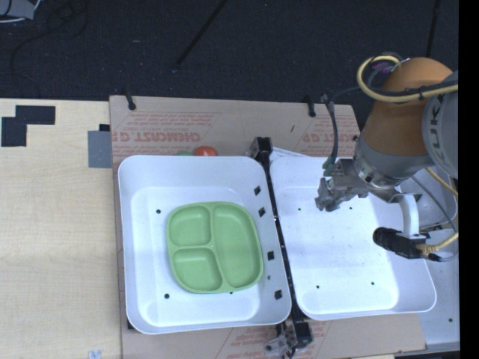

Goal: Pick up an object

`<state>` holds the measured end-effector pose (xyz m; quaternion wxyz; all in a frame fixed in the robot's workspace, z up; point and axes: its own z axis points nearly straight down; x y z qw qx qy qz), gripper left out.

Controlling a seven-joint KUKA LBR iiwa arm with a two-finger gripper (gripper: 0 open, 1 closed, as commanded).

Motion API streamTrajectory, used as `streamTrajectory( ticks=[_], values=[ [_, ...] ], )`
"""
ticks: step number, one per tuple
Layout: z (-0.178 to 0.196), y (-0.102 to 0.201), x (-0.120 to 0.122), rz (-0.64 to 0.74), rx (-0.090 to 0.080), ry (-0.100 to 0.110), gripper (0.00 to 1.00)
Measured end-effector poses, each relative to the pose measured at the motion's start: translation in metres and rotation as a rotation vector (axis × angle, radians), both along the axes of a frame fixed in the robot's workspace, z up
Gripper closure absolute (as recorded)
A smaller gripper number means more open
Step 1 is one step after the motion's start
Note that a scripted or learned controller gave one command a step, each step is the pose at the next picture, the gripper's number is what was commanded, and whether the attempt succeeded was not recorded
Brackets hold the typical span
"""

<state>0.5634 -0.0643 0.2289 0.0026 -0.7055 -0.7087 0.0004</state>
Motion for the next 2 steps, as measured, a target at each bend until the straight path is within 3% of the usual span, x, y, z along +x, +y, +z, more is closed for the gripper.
streamTrajectory(
  ticks=[2],
  values=[
    [0.012, 0.11, -0.019, 0.001, 0.0, 0.001, 1.0]
  ],
)
